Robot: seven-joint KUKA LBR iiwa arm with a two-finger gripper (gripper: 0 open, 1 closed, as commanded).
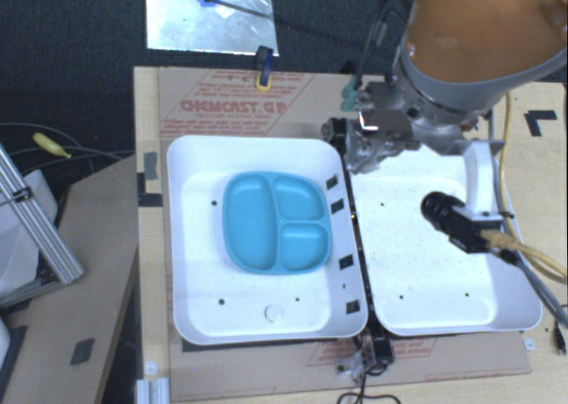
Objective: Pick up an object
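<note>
A light blue divided plate (pixel 273 221) lies flat in the middle of the left bin (pixel 191 216). A small white disc (pixel 273 312) rests near that bin's front wall. My gripper (pixel 364 146) hangs at the back left corner of the right bin (pixel 426 313), close to the wall between the two bins. It sits to the right of the plate and apart from it. The wrist and the orange-banded arm (pixel 484 11) hide most of it from above.
A black cylindrical part on a white bracket (pixel 454 220), with cables running off to the right, sits over the right bin. Both bins stand on a cardboard sheet (pixel 232 100). A metal frame (pixel 35 225) stands at the left.
</note>
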